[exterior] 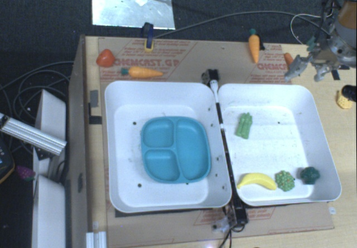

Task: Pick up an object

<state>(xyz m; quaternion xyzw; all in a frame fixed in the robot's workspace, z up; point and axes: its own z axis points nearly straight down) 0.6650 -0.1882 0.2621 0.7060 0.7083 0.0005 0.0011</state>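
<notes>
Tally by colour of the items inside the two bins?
Blue: 1, divided plate in the left bin
Green: 3, asparagus bundle, light green piece, dark green piece in the right bin
Yellow: 1, banana
Total: 5

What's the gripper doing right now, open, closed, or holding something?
Gripper: open, holding nothing, above the far right corner of the right bin; the banana and the other toy foods lie untouched in that bin.

Hovering beyond the right bin [321, 124]'s far right corner: gripper [310, 69], fingers spread. Lying inside that bin: banana [256, 181], green asparagus [244, 125], two broccoli pieces [285, 180].
</notes>
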